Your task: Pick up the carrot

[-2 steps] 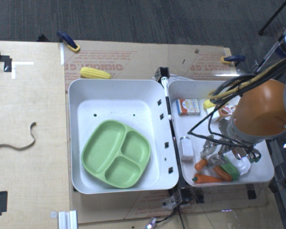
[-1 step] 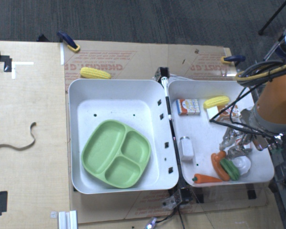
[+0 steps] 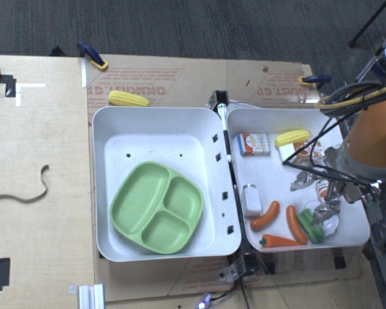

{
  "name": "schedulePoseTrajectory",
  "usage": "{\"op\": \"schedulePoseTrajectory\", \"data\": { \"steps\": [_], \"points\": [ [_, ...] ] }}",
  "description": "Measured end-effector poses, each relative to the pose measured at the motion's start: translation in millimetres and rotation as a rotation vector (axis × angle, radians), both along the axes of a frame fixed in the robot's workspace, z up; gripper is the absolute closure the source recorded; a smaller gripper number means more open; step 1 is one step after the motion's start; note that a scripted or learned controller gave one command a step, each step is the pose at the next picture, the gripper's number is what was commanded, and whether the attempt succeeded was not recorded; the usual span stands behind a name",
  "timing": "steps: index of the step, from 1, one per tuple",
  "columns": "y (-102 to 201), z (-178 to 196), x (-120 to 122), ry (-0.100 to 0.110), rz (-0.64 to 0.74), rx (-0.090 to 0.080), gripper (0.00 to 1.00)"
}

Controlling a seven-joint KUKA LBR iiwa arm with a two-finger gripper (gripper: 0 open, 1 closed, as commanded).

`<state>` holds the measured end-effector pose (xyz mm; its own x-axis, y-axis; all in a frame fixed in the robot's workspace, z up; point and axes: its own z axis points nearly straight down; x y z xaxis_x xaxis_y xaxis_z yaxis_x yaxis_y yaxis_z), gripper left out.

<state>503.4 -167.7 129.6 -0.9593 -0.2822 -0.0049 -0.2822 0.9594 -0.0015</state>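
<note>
The pincer (image 3: pixel 327 212) hangs low at the right bin's (image 3: pixel 270 118) near right; whether it is apart or together cannot be told. The slim orange carrot (image 3: pixel 280 241) lies apart to its left by the near wall. Close-lying orange sausages (image 3: pixel 265 215) and a green vegetable (image 3: pixel 308 224) could be seized instead.

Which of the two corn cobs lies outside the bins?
The corn cob on the cardboard, just beyond the far edge of the left bin. The other corn cob lies inside the right bin, beside a small box.
</note>
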Motion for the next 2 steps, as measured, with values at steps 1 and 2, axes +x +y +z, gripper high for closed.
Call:
{"op": "schedulePoseTrajectory", "data": {
  "steps": [1,2],
  "points": [
    [29.7,-15.8,-12.0,0.003,-0.376,0.002,0.00],
    [58.3,-33.3,11.3,0.002,-0.869,0.002,0.00]
  ]
}}
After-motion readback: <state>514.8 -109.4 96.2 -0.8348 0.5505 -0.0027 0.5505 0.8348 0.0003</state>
